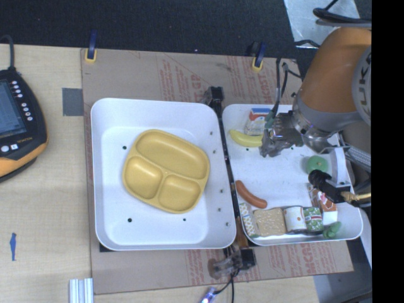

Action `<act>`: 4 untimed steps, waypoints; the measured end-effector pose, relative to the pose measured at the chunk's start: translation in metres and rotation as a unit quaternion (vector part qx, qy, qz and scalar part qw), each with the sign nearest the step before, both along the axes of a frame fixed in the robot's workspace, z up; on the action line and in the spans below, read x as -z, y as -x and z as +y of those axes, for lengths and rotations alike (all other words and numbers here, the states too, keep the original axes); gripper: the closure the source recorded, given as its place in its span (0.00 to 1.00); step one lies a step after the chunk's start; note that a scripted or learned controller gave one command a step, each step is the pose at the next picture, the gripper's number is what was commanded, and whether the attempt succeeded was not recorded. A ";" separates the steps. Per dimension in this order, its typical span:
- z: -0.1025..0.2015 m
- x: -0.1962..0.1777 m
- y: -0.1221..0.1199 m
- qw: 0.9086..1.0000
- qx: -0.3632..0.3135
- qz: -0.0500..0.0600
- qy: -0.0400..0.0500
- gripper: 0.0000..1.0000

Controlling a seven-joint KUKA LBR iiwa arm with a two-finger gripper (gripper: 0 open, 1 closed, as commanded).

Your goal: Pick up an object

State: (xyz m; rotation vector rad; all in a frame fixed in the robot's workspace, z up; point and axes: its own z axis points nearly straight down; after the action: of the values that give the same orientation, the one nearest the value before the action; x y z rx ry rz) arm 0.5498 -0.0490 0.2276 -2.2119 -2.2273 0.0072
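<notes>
From above, two shallow white plastic bins sit side by side on a brown cardboard sheet [158,74] that lies on a pale wooden bench [44,232]. The left bin [104,169] has smooth walls and round corners, and in it rests a yellow plastic tray [166,170] with three soft, rounded sections. The right bin [284,169] holds small toy foods. A yellow banana [244,139] lies near the far left corner, curved and shiny. A reddish-brown hot dog sausage [251,195] lies slanted near the left wall. Along the near wall sit a tan, grainy square like a slice of bread [269,221] and a small can with a printed label [303,219], lying on its side. A round green piece [317,165] sits toward the right, partly behind the arm's dark parts. A small box with a red and blue label [257,120] stands at the far wall, half hidden. The big grey and orange arm [338,68] comes in from the right and covers the far right corner of that bin. Its gripper [273,145] is dark and bunched up, low over the bin just right of the banana, and I cannot tell how it stands or whether it holds anything. A black and orange handheld control pad [19,128] on the far left is cut off by the edge.
</notes>
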 end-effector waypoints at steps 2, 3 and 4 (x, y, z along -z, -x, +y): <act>-0.077 0.044 -0.046 1.000 0.001 0.000 0.001 1.00; -0.012 0.036 -0.036 1.000 0.000 0.000 0.000 1.00; -0.012 0.036 -0.036 1.000 0.000 0.000 0.000 0.00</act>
State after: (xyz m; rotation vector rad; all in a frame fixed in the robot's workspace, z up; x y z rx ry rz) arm 0.5860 -0.0611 0.1918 -2.2124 -2.2261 0.0071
